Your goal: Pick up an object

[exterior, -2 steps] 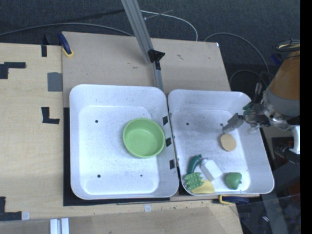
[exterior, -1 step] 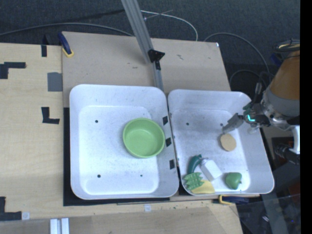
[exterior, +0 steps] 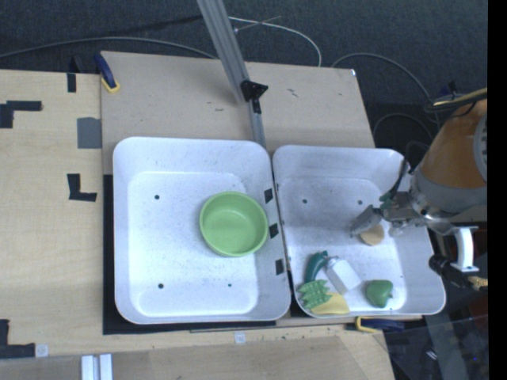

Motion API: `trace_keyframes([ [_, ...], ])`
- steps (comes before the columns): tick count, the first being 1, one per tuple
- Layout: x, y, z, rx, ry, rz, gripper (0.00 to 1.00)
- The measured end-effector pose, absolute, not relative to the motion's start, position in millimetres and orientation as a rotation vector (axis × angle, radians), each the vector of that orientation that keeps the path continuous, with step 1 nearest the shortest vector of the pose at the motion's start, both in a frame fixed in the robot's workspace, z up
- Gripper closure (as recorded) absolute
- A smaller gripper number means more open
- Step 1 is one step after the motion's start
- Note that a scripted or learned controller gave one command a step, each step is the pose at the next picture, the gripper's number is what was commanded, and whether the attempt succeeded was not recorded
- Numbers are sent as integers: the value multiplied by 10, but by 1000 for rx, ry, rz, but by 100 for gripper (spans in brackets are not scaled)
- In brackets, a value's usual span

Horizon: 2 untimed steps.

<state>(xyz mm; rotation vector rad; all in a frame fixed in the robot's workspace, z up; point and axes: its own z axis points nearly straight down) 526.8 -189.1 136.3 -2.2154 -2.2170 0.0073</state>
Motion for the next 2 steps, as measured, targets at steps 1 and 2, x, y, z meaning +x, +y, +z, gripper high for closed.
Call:
trace_keyframes([
  [1, 5271, -1890, 882, -2221, -2224, 2, 0],
  [2, 5271, -1882, 989, -2219, -2223, 2, 100],
])
